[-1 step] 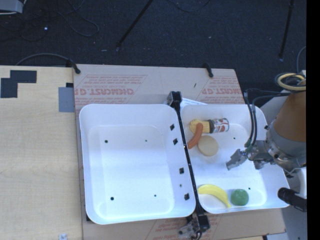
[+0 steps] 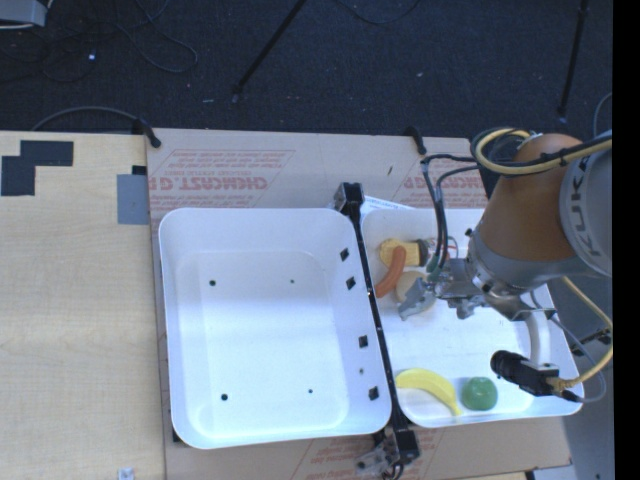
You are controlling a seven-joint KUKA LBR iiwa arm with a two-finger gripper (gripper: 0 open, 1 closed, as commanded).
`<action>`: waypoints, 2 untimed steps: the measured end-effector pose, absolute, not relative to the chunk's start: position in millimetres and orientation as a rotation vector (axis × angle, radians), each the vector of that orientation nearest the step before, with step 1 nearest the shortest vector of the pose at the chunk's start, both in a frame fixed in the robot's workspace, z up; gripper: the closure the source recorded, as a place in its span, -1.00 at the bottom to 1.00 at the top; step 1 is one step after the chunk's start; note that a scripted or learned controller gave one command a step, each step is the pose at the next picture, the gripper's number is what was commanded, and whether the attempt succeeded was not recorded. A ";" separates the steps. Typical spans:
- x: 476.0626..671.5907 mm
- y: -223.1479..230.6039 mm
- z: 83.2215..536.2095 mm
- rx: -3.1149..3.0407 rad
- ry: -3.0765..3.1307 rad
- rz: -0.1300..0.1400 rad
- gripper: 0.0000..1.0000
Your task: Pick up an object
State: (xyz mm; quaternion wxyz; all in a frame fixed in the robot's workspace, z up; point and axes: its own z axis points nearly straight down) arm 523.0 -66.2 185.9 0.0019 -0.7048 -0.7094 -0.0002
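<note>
The bench (image 2: pixel 70 298) bears two white bins (image 2: pixel 260 328) on brown cardboard (image 2: pixel 230 173).

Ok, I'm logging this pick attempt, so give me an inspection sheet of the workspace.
Surface: two white bins side by side, left bin, right bin, on a cardboard sheet.
Job's things: banana, green ball, orange piece in the right bin.
Clutter: nothing seen.
Gripper: gripper low in the right bin, beside the orange piece; hold not clear.
Cables: cables along the arm.
Surroundings: wooden bench, dark floor.
</note>
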 end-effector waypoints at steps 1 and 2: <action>601.0 -80.7 91.0 -2.219 -2.229 -0.001 -1.00; 600.5 -81.8 108.4 -2.226 -2.224 -0.007 1.00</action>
